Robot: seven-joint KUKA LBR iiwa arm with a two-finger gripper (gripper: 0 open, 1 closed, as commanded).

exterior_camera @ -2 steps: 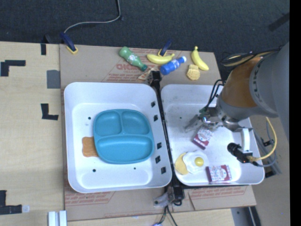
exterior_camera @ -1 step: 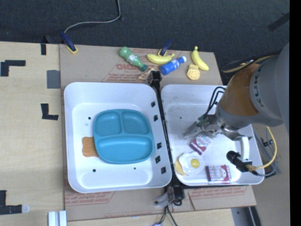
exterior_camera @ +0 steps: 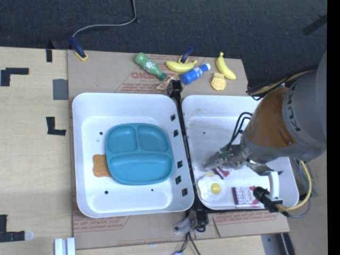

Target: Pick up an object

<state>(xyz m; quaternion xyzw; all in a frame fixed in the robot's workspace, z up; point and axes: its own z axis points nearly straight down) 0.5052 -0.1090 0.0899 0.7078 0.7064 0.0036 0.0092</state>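
I saw a light wooden bench (exterior_camera: 32, 158) with a brown cardboard sheet (exterior_camera: 106, 70) laid flat on it. Two shallow white plastic bins sat side by side on the cardboard, the left bin (exterior_camera: 85, 116) touching the right bin (exterior_camera: 212, 102). Along the cardboard's far edge lay a green toy bottle (exterior_camera: 149, 66), a yellow toy banana (exterior_camera: 181, 66), a blue toy bottle (exterior_camera: 194, 74), a second yellow banana (exterior_camera: 225, 67) and a small yellow corn-like piece (exterior_camera: 217, 81). Black tape marks (exterior_camera: 53, 126) dotted the bench's left part.

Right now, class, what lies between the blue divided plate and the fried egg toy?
In the camera view, the black divider where the two white bins meet runs between the blue divided plate and the fried egg toy, plus bare white bin floor on either side.
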